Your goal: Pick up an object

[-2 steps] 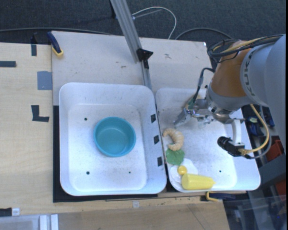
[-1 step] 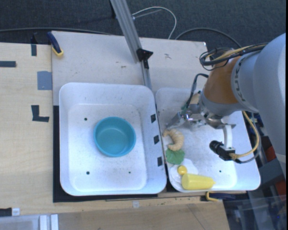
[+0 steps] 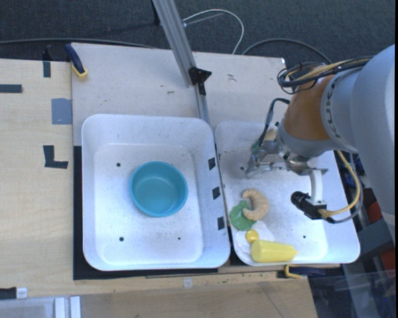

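A blue bowl (image 3: 159, 188) sits in the middle of the left bin (image 3: 96, 144). In the right bin (image 3: 232, 138), near its front left, lie a tan curled piece (image 3: 256, 204), a green item (image 3: 239, 216) touching it, and a yellow object (image 3: 270, 250) on a white scrap (image 3: 260, 233). My gripper (image 3: 254, 163) hangs low over the bare back left of the right bin, a little behind the tan piece and apart from it. Nothing shows in its grasp.
The grey arm with its orange band (image 3: 305, 118) covers the back right of the right bin. A black fitting with cables (image 3: 306, 205) hangs at the arm's side. A slanted metal pole (image 3: 179, 38) stands behind the bins. A wooden bench top (image 3: 26, 177) lies to the left.
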`<state>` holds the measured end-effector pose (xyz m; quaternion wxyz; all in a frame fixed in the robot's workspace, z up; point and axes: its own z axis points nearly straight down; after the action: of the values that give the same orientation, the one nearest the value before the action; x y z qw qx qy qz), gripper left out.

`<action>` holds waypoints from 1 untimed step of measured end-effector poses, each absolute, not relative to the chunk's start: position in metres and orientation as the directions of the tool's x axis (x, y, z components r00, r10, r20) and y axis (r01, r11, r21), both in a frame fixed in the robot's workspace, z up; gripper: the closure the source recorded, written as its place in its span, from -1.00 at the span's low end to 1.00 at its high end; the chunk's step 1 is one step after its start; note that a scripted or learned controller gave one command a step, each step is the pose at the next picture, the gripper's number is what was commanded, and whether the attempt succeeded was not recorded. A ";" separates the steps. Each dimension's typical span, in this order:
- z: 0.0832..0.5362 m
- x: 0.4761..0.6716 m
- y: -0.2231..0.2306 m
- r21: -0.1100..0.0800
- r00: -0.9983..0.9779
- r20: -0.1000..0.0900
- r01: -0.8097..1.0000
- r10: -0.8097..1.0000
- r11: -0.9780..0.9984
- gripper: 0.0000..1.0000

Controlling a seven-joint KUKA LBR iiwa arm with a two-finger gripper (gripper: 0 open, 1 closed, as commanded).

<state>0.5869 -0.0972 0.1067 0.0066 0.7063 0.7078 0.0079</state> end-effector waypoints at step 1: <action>0.169 0.591 -0.100 0.004 -0.002 -0.001 1.000 1.000 0.002 1.00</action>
<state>0.5909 -0.1004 0.1690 0.0019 0.7066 0.7076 0.0011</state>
